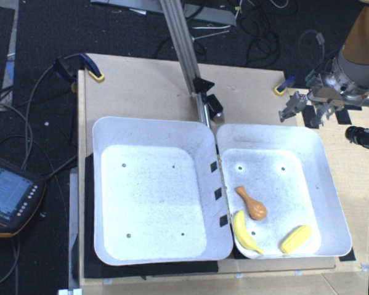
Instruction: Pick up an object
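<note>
Three toy foods lie in the right bin [319, 169]. An orange drumstick-shaped piece [252, 203] rests near the bin's middle. A yellow banana [245, 233] lies along the front left corner, and a yellow block-like piece [295, 238] sits at the front right. My gripper [302, 110] hovers high above the bin's far right corner, well away from all three objects. Its fingers look spread, with nothing between them.
The left bin [106, 170] sits beside the right one. A slanted metal pole [188, 57] with a black clamp crosses the bench behind the bins. Yellow clamps [94, 75] mark the bench's back corners. A teach pendant [6, 196] lies off the bench at left.
</note>
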Tool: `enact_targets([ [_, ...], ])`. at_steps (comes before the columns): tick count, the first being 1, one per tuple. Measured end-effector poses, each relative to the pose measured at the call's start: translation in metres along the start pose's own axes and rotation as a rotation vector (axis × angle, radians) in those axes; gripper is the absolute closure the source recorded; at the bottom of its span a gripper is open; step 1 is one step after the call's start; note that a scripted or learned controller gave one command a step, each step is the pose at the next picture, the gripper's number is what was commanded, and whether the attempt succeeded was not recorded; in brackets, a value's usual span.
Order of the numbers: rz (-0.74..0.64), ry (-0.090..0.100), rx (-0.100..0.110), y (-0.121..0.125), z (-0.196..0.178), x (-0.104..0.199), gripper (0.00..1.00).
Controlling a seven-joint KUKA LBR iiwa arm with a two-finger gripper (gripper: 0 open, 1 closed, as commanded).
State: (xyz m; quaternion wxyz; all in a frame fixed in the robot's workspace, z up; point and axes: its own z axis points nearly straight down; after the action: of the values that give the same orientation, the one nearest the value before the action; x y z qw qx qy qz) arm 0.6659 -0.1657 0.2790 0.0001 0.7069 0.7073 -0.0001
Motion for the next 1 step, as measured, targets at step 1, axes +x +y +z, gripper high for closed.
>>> enact_targets([
  [1, 0.000, 0.001, 0.005, 0.0062, 0.0584, -0.0050, 0.00],
])
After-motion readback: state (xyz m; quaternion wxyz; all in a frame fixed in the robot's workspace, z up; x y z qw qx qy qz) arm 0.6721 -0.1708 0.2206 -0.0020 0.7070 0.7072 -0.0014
